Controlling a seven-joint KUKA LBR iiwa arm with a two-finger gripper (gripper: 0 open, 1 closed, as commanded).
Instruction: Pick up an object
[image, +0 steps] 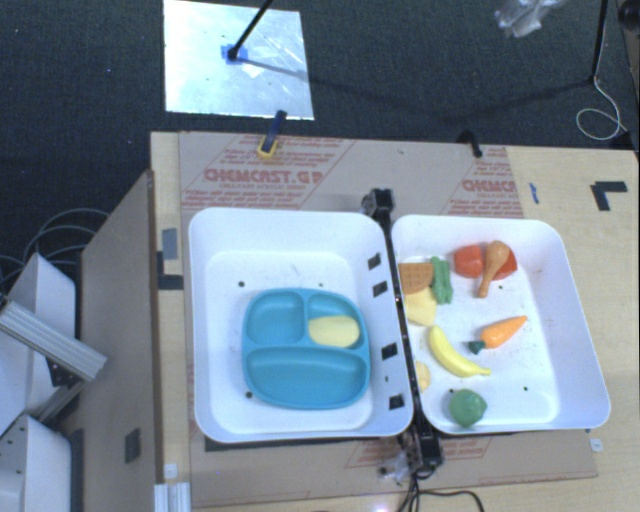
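So here's the setup: two white bins sit side by side on a sheet of printed cardboard (300, 172), touching along the middle. The left bin (215, 300) has a blue divided plate (300, 375) in it, and there's a pale yellow oval lump (334, 331) sitting in the plate's upper right compartment. The right bin (575, 330) is where all the toy food is. Up at the back there's a red piece (467, 262) with a tan drumstick (490, 266) lying tilted across it, touching it. Over by the left wall there's an orange wedge (414, 275) with a small green piece (441, 281) right against it, and a pale yellow chunk (421, 308) just below those. A carrot (501, 331) lies out in the middle, on its own, tip pointing right. Just below and left of it is a banana (456, 354), very near the carrot's leafy end but I can't tell if they touch. A small pale bit (422, 376) sits against the left wall, and a round green thing (466, 406) is at the front, apart from the rest. As for the gripper (522, 14), it's just a pale blur at the very top edge, well away from both bins and over the dark floor, with nothing visibly in it. Can't tell whether it's open or closed, way too blurry.
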